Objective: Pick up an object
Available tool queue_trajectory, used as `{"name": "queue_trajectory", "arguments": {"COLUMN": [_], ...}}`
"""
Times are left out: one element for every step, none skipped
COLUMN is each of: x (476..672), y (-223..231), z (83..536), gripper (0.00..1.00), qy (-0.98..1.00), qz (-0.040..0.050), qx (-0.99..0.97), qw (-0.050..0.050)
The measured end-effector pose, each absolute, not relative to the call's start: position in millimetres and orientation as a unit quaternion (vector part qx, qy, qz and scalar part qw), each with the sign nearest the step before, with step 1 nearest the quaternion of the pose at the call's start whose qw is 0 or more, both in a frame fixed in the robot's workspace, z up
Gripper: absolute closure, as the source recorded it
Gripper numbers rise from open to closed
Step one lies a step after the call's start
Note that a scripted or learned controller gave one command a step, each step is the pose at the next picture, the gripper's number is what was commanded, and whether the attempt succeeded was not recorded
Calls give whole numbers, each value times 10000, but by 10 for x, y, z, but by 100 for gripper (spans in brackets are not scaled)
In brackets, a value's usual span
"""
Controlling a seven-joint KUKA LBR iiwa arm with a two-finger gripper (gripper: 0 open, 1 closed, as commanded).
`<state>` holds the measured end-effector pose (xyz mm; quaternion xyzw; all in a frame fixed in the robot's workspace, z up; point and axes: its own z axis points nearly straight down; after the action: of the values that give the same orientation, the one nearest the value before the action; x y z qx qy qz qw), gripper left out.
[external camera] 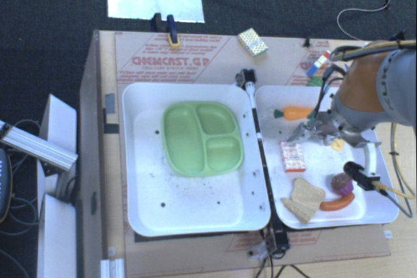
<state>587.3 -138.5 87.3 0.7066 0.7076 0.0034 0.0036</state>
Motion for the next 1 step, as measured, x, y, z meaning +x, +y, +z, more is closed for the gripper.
{"name": "queue_trajectory", "arguments": {"x": [6650], "y": [-1362], "z": [798], "gripper": [0], "qy": [7088], "qz": [-64], "qx": [7053], "qw": [-82]}}
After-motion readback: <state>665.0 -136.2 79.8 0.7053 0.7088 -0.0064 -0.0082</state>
